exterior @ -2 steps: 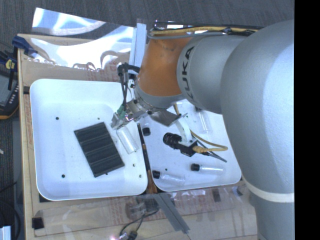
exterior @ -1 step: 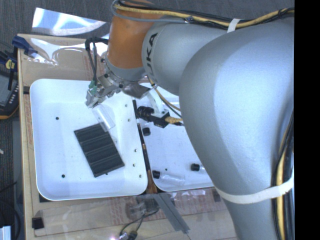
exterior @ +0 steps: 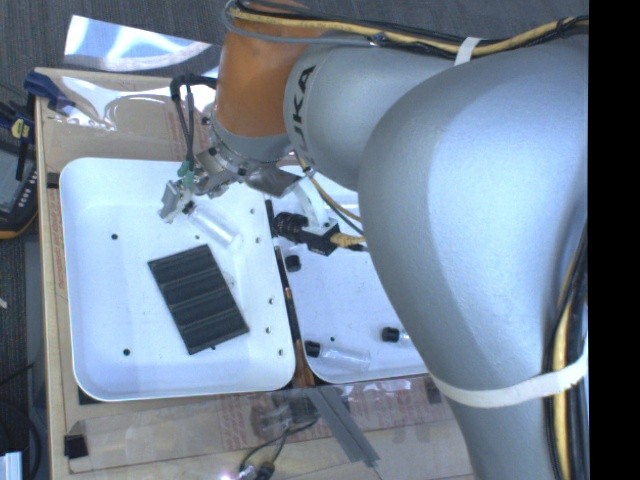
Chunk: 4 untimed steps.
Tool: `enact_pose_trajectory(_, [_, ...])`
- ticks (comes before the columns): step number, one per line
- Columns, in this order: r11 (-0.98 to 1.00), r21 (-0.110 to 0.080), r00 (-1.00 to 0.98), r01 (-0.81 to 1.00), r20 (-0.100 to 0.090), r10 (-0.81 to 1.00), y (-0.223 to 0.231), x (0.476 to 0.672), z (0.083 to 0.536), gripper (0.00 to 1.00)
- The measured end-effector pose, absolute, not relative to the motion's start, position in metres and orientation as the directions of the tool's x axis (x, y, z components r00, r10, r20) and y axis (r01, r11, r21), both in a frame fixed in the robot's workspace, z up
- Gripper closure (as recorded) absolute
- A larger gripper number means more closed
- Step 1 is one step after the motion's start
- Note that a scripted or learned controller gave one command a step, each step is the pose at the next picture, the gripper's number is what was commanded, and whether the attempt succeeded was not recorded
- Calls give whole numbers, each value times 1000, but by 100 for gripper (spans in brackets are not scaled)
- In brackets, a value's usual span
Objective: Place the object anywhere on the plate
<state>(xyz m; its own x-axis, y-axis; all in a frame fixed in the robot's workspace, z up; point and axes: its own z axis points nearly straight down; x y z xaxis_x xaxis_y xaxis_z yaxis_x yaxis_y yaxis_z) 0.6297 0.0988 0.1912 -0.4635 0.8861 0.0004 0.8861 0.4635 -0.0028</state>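
You've got the left bin [exterior: 100, 368] w/ one dark ribbed slab [exterior: 198, 299] lying flat in its middle, long axis running diagonal from upper left to lower right; I take that slab for the plate, though that's a guess. The claw [exterior: 178, 200] hangs just above and slightly left of the slab's upper end, over the bin's back part, and you can't tell how far it's open or whether it has hold of any obj. Right bin [exterior: 340, 368] sits mostly under the arm [exterior: 470, 168], w/ a few small dark bits on its floor.
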Motion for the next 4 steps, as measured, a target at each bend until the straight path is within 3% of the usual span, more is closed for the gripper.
enact_pose_trajectory(1, [281, -2, -281, 960, 0, 960, 208, 623, 166, 0])
enact_pose_trajectory(2, [238, -3, -238, 971, 1, 971, 155, 596, 228, 0])
enact_pose_trajectory(3, [124, -7, -124, 992, -2, 992, 197, 503, 158, 0])
enact_pose_trajectory(4, [-56, -5, 56, 998, -2, 998, 208, 476, 91, 0])
